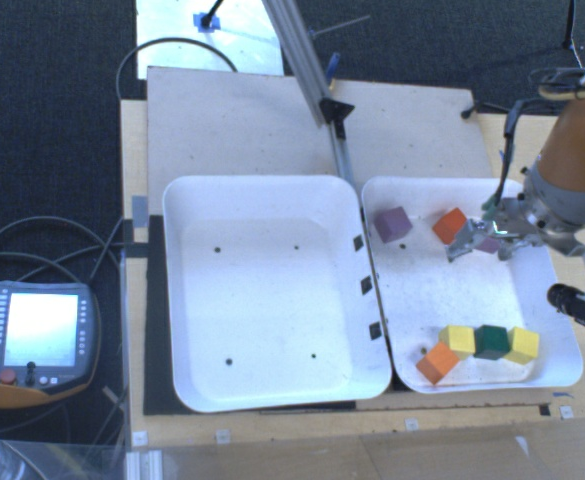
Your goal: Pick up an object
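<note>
Nearest your lens is the arm [577, 158], reaching in from the right, its orange band standing high over the far right corner of the right bin. From there, take things by size.

You have the pale bench [232, 118] under everything, its board running back beyond both bins. On it the left bin [272, 298] sits beside the right bin [472, 298], their inner walls touching or nearly so, with small black tabs along the join. A grey metal pole [297, 38] slants down from the top edge and ends just behind that join. Off the bench to your left lies the teach pendant [34, 343], screen lit, with dark cables [32, 238] looping round it.

All the objects you could pick are in the right bin. The gripper [480, 238] hangs low over its far half, and you cannot tell whether the pincer is released or clenched; nothing can be made out held in it. A small mauve patch [489, 246] shows right beneath it, too hidden to name. Just left of the gripper sits the upper orange cube [450, 225], and further left, near the bin's inner wall, the purple cube [392, 224].

Along the near wall you will see a row, close together: the left yellow cube [460, 340], the green cube [491, 341] and the right yellow cube [523, 344]. The lower orange cube [437, 362] lies just beside the left yellow one, slightly nearer you.
</note>
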`<state>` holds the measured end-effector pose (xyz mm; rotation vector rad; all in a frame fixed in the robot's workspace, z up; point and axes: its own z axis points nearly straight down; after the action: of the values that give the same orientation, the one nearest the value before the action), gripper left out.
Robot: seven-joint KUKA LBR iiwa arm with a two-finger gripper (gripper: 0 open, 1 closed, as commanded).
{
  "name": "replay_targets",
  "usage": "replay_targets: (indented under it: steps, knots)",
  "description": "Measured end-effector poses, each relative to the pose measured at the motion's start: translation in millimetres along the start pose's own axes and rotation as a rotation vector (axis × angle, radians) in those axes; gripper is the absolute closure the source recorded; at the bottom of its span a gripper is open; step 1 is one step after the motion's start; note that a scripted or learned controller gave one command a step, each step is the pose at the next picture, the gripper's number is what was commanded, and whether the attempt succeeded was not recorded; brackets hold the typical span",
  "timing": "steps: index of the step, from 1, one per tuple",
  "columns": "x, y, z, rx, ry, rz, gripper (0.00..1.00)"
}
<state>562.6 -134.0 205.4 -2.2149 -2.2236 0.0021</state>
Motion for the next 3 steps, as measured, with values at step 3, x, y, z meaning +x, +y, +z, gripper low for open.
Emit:
replay_targets:
  steps: [3]
  knots:
    - [5, -1, 111, 0.000, 0.000, 0.001, 0.00]
